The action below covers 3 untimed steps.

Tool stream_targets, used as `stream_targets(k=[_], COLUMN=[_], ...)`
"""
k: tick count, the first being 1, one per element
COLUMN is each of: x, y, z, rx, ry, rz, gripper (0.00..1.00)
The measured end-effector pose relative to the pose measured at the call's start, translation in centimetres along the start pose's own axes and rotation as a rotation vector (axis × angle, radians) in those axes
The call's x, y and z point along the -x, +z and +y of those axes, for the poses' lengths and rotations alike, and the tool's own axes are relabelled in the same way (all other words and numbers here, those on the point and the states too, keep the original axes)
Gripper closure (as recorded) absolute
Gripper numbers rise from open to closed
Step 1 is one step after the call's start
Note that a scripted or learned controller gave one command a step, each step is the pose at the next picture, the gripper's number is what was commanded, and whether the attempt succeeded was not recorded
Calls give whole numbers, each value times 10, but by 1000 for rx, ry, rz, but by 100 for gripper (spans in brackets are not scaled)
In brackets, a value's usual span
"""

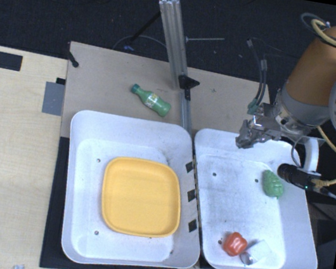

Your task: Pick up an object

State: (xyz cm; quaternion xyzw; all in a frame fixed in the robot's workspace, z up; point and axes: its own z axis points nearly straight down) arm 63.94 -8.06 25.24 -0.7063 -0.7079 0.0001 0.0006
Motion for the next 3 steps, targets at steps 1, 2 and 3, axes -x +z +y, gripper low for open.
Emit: stream_targets(k=[1, 2, 3], x=[-49, -92, -138], y=[13, 10, 5], z=[-13, -16, -21], rx=[0, 1, 0], ry=[0, 0, 0], rz=[0, -1, 0], gripper=[100, 100, 100])
